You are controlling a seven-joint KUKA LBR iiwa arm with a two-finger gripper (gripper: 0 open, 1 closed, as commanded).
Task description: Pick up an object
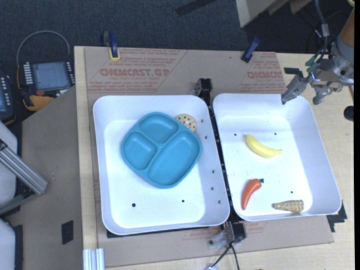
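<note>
Blue divided plate (161, 149), yellow banana (262, 147), red-orange pepper (251, 192), tan cone (288, 206), speckled beige cookie (187, 121), white bins (107, 167).

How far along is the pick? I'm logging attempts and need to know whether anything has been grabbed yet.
Nothing looks done yet: the yellow plastic banana, the red-orange toy chili pepper and the tan ridged cone all lie in the right white bin. In hand: the end effector sits open above that bin's far right corner, holding nothing. Left: descend, grasp one object, lift.
</note>
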